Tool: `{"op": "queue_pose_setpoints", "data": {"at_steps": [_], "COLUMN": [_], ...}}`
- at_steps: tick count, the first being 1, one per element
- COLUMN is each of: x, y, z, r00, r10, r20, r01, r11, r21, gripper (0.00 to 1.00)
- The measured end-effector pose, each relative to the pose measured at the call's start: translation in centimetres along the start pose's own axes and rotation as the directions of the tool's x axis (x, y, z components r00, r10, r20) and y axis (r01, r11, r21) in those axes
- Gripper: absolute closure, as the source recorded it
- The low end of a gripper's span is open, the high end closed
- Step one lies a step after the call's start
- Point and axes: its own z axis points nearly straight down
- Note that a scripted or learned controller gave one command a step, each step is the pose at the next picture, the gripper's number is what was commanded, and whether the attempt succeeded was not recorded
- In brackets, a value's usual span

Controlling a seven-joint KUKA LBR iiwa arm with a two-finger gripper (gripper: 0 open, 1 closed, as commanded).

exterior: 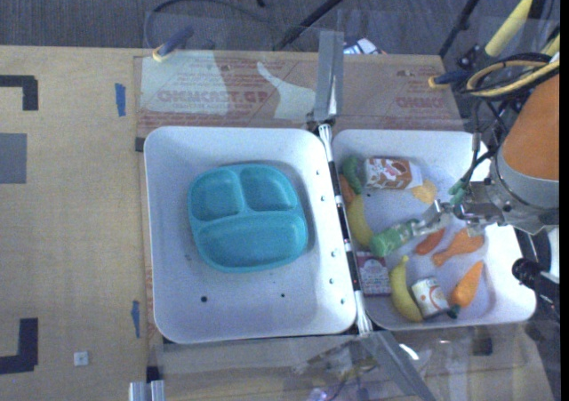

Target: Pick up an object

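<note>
Tabletop (71, 212): tan board, black and blue tape marks, two white bins side by side.

Left bin (169, 301): carries a teal divided plate (248, 216), lying flat, nothing on it. Not relevant to the pick.

Right bin (511, 288): all the candidates sit here, crowded. Arm (538, 146) reaches in from the right, orange band over the bin's right rim. Tool (452, 205) hangs low over the middle of the bin, close to the end of a green bottle (400, 235) that lies on its side at a slant. Can't tell whether the tool is open or closed (too small and blurred), and nothing is visibly held.

Judgement: the bottle is the nearest target. For a clean grasp, line the closing direction across the bottle's narrow width, come straight down, and centre on the body rather than the end, since a round thing lying down will probably roll or squirt out.

Clutter, big to small:
- yellow banana (358, 221) along the left wall, just beside the bottle's lower end
- second banana (404, 294) near the front
- white-and-red packet (391, 173) at the back
- orange carrot (468, 284) front right, another carrot (458, 248) just beside the tool
- small can (430, 296) touching the second banana

The carrot under the tool is the likeliest thing to get nudged or pinched along.
</note>
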Motion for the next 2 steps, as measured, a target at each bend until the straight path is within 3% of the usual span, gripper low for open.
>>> {"op": "queue_pose_setpoints", "data": {"at_steps": [1,2], "x": [-7.8,-9.5], "y": [4.9,10.0], "z": [-1.5,3.4], "r00": [0.994,0.998], "r10": [0.111,0.061], "r20": [0.002,0.002], "r01": [-0.111,-0.061], "r11": [0.994,0.998], "r21": [-0.004,-0.004], "gripper": [0.0,0.0]}}
